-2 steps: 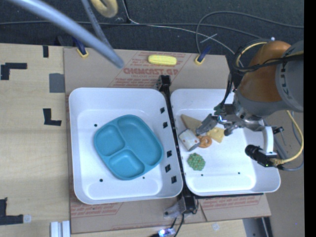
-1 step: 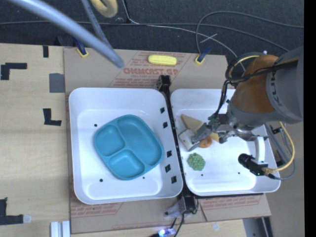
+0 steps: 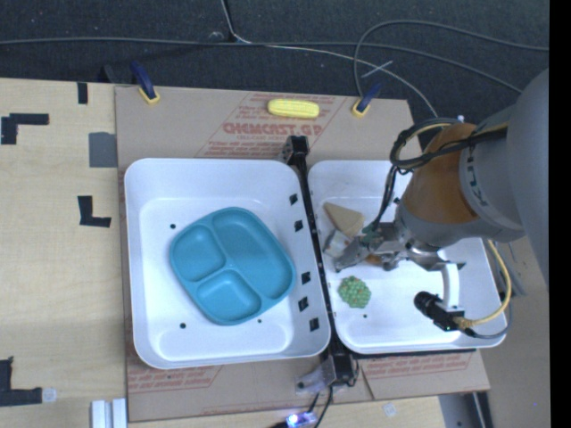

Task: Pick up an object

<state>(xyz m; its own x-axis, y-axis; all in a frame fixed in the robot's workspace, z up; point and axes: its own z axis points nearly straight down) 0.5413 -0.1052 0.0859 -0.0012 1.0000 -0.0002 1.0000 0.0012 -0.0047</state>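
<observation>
The arm reaches into the right bin, its gripper low by the bin's left wall, just near of a tan wedge and just far of a green ball. Whether it is open or closed, I cannot tell. The left bin holds a blue tray. This looks like the reach-and-grasp step; next comes closing on one piece and lifting clear.
</observation>
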